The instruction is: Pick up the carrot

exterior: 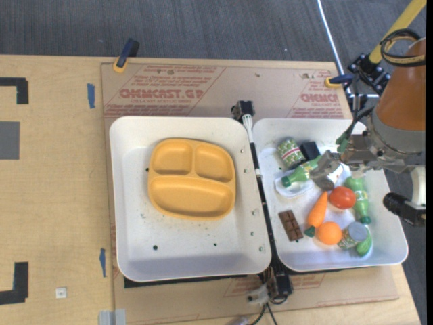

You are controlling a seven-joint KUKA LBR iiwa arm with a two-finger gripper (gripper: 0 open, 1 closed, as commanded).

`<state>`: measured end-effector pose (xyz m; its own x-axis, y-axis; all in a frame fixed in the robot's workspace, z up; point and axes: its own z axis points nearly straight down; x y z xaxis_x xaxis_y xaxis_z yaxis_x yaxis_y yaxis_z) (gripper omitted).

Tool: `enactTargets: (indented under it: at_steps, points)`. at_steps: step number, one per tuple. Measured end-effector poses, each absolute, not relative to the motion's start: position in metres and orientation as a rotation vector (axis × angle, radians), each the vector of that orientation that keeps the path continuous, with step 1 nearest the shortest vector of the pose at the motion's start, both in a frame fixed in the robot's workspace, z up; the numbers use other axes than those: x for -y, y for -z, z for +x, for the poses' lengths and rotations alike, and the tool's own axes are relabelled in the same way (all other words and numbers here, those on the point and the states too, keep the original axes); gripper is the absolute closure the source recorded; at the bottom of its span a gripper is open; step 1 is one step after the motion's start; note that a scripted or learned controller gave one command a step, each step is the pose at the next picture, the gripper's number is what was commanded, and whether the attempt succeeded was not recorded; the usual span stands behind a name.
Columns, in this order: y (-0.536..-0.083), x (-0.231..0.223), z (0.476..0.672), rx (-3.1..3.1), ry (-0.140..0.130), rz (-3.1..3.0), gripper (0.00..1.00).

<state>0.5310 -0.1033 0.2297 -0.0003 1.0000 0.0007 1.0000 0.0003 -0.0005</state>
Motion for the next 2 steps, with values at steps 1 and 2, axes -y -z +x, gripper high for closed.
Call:
enactTargets:
  at_steps: [1,2]
  points:
    - [-0.124,0.125,0.506,2.448,0.002,-1.972,0.0]
    - [-0.087,0.119,0.51,2.637,0.001,-1.715,0.0]
